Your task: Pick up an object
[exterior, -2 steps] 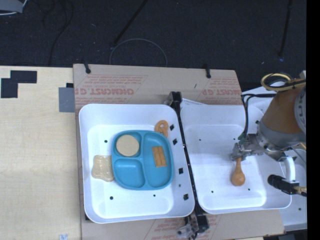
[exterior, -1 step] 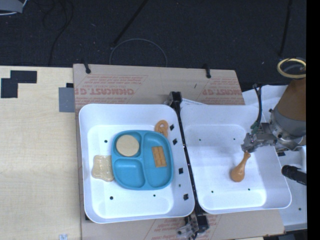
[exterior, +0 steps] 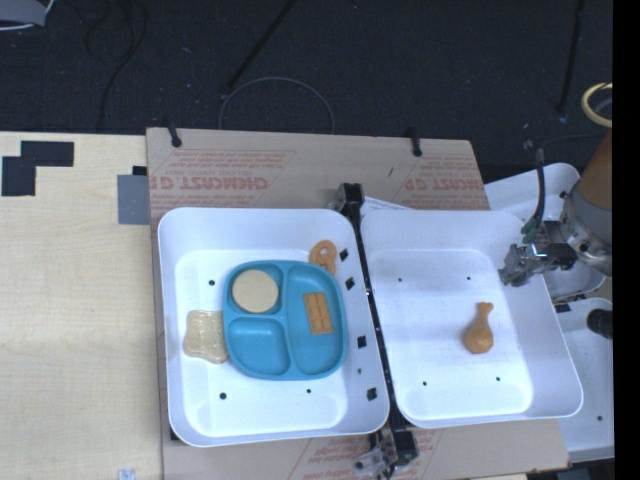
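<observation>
Here, the left bin (exterior: 190, 238) holds a blue divided tray (exterior: 283, 353) with three compartments. A pale, flat slice-shaped item (exterior: 205, 335) lies on the bin floor, touching the tray's left edge. A round tan disc (exterior: 254, 290) sits in the tray's upper-left compartment; a small rectangular brown waffle-like piece (exterior: 319, 313) lies in the right compartment. A tan pretzel-shaped item (exterior: 323, 255) rests on the bin floor just beyond the tray's upper-right corner. The right bin (exterior: 420, 268) contains one orange-brown drumstick-shaped object (exterior: 480, 330), lying right of centre with its narrow end pointing up the view. The gripper (exterior: 520, 263) sits over the right bin's right rim, above and apart from the drumstick; whether it is spread or closed cannot be told, and nothing is visible in its grasp.
</observation>
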Robot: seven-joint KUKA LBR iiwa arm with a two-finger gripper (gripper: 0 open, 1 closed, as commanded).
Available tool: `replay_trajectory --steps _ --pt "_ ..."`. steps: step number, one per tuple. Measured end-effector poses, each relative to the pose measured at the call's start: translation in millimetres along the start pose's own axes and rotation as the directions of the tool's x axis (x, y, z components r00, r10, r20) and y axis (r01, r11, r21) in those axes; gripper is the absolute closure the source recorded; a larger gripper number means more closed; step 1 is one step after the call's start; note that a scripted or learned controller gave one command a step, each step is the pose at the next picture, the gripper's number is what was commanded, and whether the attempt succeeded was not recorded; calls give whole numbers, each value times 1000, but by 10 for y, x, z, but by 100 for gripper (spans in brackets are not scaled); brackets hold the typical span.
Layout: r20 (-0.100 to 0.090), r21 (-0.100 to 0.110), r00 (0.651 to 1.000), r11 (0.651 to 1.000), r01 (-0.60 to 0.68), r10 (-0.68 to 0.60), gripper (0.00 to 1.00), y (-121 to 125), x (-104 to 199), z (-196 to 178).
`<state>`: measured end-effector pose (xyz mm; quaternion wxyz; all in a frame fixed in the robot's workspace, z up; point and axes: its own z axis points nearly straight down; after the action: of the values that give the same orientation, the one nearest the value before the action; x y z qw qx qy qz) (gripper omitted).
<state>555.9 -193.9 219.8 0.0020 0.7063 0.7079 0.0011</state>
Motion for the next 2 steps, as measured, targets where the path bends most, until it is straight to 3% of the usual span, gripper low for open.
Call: replay_trajectory --steps 1,2 --pt "-1 2 1000 1000 0 0 100 -1 56 -442" --pt "-4 9 1000 1000 2 -2 100 -133 630 -322"
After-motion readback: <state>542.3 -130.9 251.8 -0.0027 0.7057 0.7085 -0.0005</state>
